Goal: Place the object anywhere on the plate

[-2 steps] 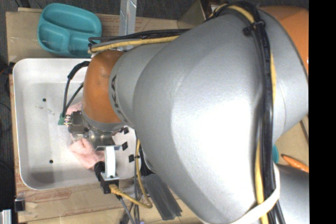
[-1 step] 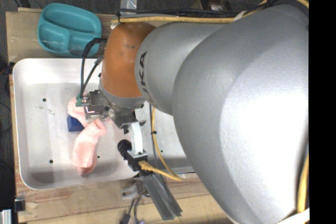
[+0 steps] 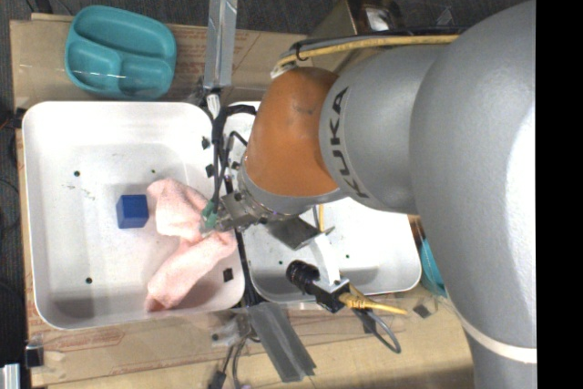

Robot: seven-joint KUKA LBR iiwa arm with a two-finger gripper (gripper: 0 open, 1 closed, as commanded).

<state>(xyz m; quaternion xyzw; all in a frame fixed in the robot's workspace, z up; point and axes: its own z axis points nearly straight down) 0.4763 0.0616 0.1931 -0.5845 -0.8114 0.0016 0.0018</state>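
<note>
1. A wooden tabletop (image 3: 146, 41) stands over dark carpeted flooring and carries two shallow white bins side by side.
2. The left bin (image 3: 55, 223) holds a small blue cube (image 3: 132, 210) and a crumpled pink cloth (image 3: 187, 250) just beside it.
3. A teal divided plate (image 3: 120, 51) sits on the tabletop beyond the left bin, well apart from both items.
4. The large grey arm (image 3: 437, 132) with its orange band (image 3: 287, 137) covers most of the right bin (image 3: 373, 269).
5. The end effector (image 3: 219, 216) hangs over the cloth's right edge; whether its fingers are spread or pressed together cannot be told.
6. Risk, as a judgement: a grasp here could snag only a loose fold, which may slip free on the way to the plate.
</note>
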